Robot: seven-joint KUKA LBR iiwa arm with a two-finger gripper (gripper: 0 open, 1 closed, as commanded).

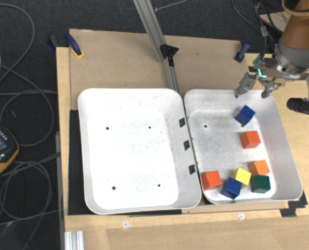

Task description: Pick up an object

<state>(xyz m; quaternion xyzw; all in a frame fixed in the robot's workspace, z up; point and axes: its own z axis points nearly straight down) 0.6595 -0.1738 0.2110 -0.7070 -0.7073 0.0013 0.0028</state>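
Note:
My gripper (256, 89) hangs above the far edge of the right bin (217, 134), open, with nothing between its two fingers. A blue cube (244, 115) lies just below it in the bin, apart from the fingers. Further toward the front sit an orange-red cube (250, 139), an orange cube (258, 167), a yellow cube (243, 176), a green cube (260, 184), a second blue cube (231, 187) and another orange-red cube (211, 179).
The left bin (128, 150) stands beside the right one, with black clips (185, 145) along the shared edge. A metal rail (154, 30) slants across the back of the bench. Blue clamps (74, 45) sit at the back corners. Cables lie off the bench at left.

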